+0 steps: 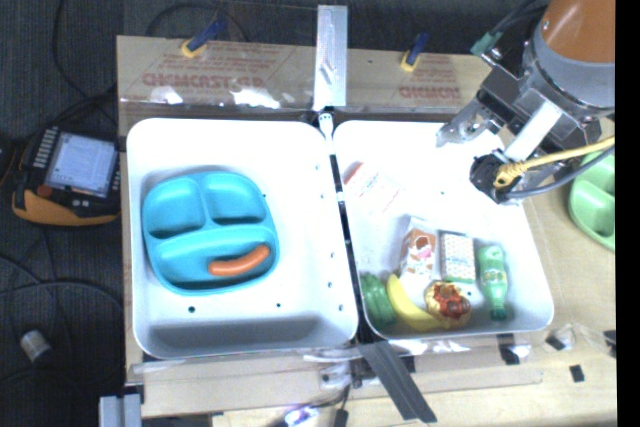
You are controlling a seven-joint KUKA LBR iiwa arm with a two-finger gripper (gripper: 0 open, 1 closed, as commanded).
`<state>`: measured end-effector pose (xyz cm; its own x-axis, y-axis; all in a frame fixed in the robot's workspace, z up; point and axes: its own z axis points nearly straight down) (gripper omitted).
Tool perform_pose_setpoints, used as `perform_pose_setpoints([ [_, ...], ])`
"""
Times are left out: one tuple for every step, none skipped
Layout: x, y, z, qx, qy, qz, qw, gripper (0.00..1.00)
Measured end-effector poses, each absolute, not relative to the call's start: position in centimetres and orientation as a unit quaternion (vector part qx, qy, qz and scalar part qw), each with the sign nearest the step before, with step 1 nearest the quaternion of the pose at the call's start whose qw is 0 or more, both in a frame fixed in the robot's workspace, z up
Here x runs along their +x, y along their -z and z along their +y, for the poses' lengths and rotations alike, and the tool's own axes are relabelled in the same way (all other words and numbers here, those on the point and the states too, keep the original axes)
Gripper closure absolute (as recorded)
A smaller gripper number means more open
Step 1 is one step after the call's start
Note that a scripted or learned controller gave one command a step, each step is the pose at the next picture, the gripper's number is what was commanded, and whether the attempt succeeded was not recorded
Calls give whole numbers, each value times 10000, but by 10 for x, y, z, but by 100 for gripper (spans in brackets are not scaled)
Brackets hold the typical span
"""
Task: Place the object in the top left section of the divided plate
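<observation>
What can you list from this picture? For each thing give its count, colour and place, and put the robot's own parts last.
bins: 2, white, side by side on the bench
divided plate: 1, blue, in the left bin
sausage: 1, orange, in the plate's large bottom section
banana: 1, yellow, near front of right bin
bottle: 1, green, front right of right bin
cartons: 2, white with print, middle of the right bin's pile
handheld device: 1, black and orange, on the floor left of the bench
arm: 1, grey with orange band, upper right
gripper: 1, dark, above right bin's far right corner
</observation>
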<state>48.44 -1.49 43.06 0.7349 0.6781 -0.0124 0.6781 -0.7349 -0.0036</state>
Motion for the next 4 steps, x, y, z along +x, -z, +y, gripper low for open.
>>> perform_pose_setpoints([
  [509,-431,-27,8922,58,4516,-1,0],
  [485,-431,-58,8618,53,5072,-9,0],
  [485,-431,-58,8616,54,5076,-10,0],
  [522,-431,-70,8313,52,5558,-9,0],
])
